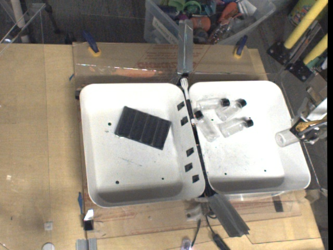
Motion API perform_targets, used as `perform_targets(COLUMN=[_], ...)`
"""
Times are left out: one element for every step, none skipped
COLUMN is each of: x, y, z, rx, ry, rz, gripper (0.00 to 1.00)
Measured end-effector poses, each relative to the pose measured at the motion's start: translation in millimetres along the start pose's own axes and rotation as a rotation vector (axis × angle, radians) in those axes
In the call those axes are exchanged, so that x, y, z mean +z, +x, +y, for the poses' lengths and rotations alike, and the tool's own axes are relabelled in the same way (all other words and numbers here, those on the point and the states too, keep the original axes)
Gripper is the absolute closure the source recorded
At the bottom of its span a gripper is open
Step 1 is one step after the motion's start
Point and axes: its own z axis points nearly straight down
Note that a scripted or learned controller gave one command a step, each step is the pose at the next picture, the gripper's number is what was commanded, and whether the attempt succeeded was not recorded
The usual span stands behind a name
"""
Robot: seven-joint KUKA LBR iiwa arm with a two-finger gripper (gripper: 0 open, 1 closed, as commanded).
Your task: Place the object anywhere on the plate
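At the right bin's (244,178) right edge, your hand (301,131) grips a clear vial (285,137), its long axis level, pointing left toward the dark plate (142,127). You'll read no labels.

The light wooden bench (36,139) carries two shallow white plastic bins side by side: the left bin (99,181) and the right bin (260,176), touching along a central divider. Blue clamps (92,48) grip a clear sheet at the bench's far edge.
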Motion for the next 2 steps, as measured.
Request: perform_targets(x=[-57, -22], y=[12, 51], z=[-15, 12], rx=[-0.211, -0.380], ry=[-0.001, 0.004], rz=[0.001, -0.002], gripper=[1.00, 1.00])
